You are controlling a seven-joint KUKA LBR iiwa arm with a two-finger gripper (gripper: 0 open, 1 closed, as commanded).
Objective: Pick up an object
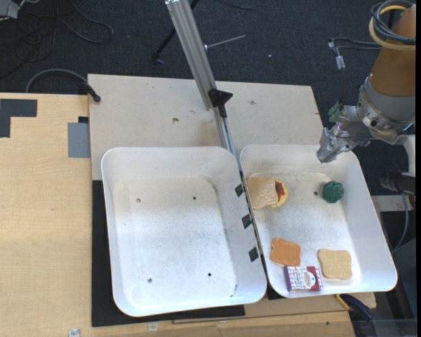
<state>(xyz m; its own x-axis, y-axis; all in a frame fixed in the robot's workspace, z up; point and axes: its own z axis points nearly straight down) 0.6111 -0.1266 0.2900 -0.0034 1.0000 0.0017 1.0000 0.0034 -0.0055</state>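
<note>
Two white bins sit side by side on the bench; right bin (365,209) holds the toys. Gripper (328,151) hovers at its far rim, grip state can't tell. Green ball (332,192) lies just nearer, below it. Descend straight, centre over the ball, avoid the rim.

Matt white plastic bins (172,297); pale smooth wood bench (35,209); ribbed bare-metal rail (193,44).
</note>
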